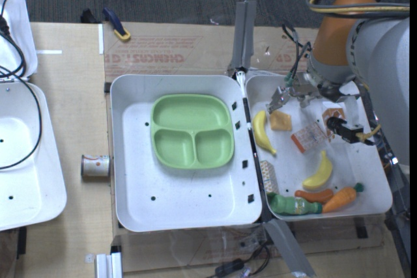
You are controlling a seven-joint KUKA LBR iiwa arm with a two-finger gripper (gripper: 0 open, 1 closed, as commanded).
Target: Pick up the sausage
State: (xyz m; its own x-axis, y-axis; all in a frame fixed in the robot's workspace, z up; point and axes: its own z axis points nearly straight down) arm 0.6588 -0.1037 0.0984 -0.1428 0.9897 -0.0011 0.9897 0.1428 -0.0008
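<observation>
Two white bins side by side, and the sausage (314,194) is lying near the front of the right bin (371,202), tucked between a carrot (340,198) and a green bottle (294,206). Gripper (287,95) is up at the back of that bin, next to a bread-looking chunk (281,120). Can't tell how far open it is, and I don't see anything in it. Green divided plate (193,131) sits in the left bin (130,205).

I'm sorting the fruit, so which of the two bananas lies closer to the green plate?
The banana along the right bin's left wall, beside the divider; the other banana lies mid-bin, nearer the carrot.
</observation>
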